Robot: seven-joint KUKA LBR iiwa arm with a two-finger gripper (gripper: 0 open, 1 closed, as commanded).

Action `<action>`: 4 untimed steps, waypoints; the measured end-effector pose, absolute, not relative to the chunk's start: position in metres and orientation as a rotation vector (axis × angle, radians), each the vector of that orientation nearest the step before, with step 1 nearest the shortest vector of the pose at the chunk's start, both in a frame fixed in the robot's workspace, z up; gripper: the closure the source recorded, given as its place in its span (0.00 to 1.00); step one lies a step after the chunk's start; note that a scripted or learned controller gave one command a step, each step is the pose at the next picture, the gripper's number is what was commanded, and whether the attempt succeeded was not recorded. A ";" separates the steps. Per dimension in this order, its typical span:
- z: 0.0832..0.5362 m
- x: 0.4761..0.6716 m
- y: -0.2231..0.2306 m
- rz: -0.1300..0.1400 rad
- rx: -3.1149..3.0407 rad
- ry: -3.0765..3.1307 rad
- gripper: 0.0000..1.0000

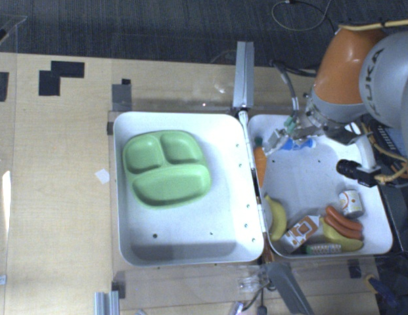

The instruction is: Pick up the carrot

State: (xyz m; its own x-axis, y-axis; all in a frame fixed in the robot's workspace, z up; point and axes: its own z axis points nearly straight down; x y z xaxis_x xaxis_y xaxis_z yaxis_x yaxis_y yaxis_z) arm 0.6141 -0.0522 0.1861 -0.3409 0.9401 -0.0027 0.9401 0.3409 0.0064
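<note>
— Where is the carrot (259, 165)?
— It lies in the right bin (387, 231), against the left wall (partly hidden by the rim).
— And the tool (282, 138)?
— Just above the carrot, near the far wall. Whether it is released or clenched, I cannot tell.

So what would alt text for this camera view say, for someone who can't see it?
A grey-and-orange arm hangs its gripper over the right bin, near a carrot at its left wall. The left bin holds a green tray.
</note>
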 end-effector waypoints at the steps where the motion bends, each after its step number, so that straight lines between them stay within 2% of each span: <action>1: 0.262 0.560 -0.035 0.007 1.804 2.565 0.00; 2: 0.273 0.562 -0.033 0.011 1.792 2.568 1.00; 3: 0.377 0.496 0.046 0.009 1.778 2.583 1.00; 4: 0.415 0.488 0.021 0.008 1.550 2.722 1.00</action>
State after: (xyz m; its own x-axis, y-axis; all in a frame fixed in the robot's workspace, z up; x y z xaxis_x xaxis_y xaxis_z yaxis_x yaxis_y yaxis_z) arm 0.4883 0.0206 0.4149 -0.5100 0.8601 -0.0052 0.8601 0.5101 0.0092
